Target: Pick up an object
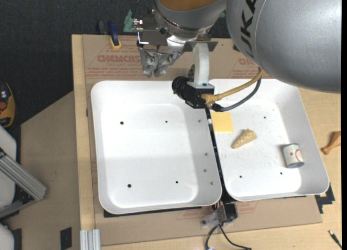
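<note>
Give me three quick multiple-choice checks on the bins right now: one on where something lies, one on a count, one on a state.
1. Where does the yellow square lie?
A. In the right bin, close to the divide between the bins
B. In the middle of the left bin
C. On the cardboard outside both bins

2. How many loose objects lie in the right bin?
A. One
B. Three
C. Five

3. How does the small can rest?
A. Standing upright
B. On its side
C. Lifted above the bin

Answers: 1 A, the square sits by the right bin's inner edge. 2 B, the square, the tan cone-shaped piece and the can. 3 B, its round end faces sideways and its body lies along the floor.
</note>
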Tool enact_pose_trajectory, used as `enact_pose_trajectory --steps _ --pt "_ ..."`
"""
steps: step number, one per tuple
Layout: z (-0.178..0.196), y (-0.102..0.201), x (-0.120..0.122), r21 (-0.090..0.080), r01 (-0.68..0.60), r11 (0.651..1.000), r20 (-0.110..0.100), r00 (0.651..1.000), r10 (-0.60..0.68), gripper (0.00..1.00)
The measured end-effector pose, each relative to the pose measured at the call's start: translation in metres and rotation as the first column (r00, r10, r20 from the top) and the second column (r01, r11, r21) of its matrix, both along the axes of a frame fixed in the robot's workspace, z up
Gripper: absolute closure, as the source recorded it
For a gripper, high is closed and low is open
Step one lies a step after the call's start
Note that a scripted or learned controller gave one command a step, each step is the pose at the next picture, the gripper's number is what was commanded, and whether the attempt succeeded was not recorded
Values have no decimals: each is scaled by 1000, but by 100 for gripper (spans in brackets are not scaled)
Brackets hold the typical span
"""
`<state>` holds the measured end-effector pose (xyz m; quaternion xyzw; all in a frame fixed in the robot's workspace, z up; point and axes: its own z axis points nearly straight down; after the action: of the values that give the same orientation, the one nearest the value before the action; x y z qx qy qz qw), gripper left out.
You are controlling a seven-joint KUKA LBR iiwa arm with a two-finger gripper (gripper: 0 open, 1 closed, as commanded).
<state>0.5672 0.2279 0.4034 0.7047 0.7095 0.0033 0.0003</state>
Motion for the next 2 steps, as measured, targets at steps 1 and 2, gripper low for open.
enact_pose_trajectory --steps 1,2 --pt "-2 -3 -39 -5 4 1000 -10 1000 -4 100" --pt "-1 -3 -91 -4 3 1000 -10 1000 -3 100"
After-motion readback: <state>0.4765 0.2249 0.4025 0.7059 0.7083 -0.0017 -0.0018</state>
